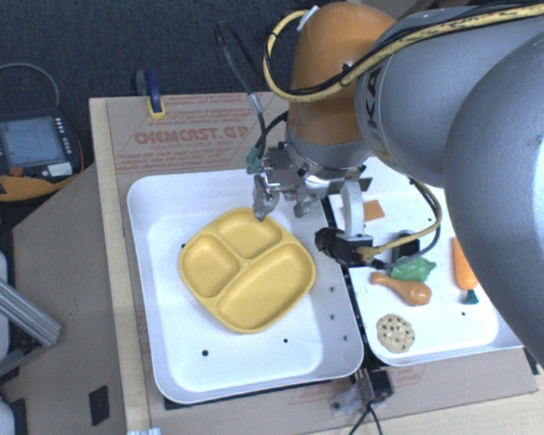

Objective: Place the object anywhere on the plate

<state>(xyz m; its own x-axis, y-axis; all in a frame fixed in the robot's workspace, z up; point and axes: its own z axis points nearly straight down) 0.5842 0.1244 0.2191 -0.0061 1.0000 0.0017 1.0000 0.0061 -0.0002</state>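
While the arm [450, 106] reaches in from the right of the frame, the gripper [280, 200] is held just above the upper edge of the plate [248, 271], near the middle of the frame. Two fingers are seen pointing down, a small way apart, and nothing is seen between them.

The plate is yellow, with three compartments, and lies in the left bin [166, 294]. In the right bin [448, 339], at the lower right, a cookie [394, 333], a drumstick [404, 288], a green piece [411, 269] and a carrot [464, 265] are seen; a small orange square [373, 210] lies further up, by the arm. Which of these is the task's object cannot be told; none lies on the plate.

Both bins are set on a brown board [120, 176], on which red print is carried along the upper edge; it reads roughly "CHEMCAST GP", the smaller lines below being too blurred to read. A yellow and blue clamp [154, 95] is fixed at the board's upper left corner. Behind the bench a dark floor or mat [148, 35] is seen. At the upper left a handheld pendant [24, 150] with a screen is placed, its text too small to read. At the left edge a grey metal rail [13, 304] is seen.
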